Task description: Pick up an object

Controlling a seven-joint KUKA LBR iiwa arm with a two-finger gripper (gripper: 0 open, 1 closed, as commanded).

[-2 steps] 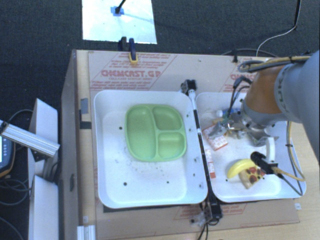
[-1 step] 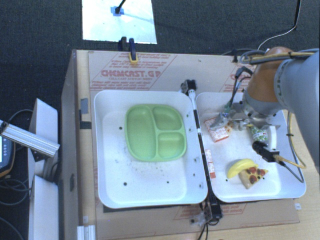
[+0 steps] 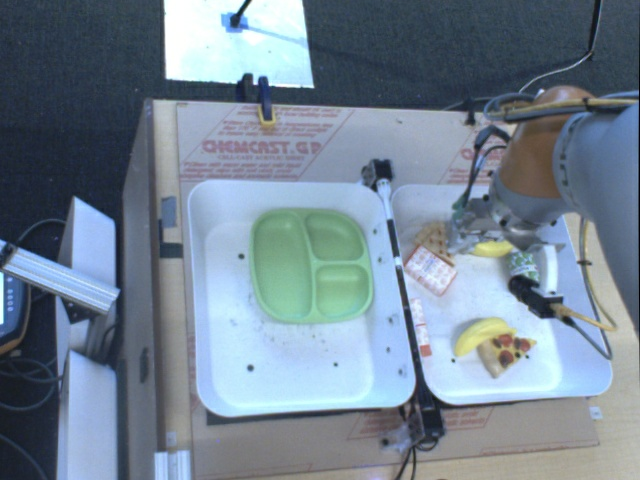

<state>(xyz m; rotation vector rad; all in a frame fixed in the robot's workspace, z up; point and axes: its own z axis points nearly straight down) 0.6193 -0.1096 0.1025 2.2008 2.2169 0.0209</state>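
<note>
My gripper is low in the right bin, near its back, under the grey wrist with the orange band. A tan waffle piece lies just to its left, and a small yellow fruit sits right beside it on the right. A red-and-white checkered packet lies in front of the waffle. A green-and-white can lies to the right of the yellow fruit. Near the front of that bin are a banana and a pizza slice, touching each other.
The left bin holds a green divided plate. A black-and-white divider bar runs between the two bins. The bench edge with a clamp is at the back.
</note>
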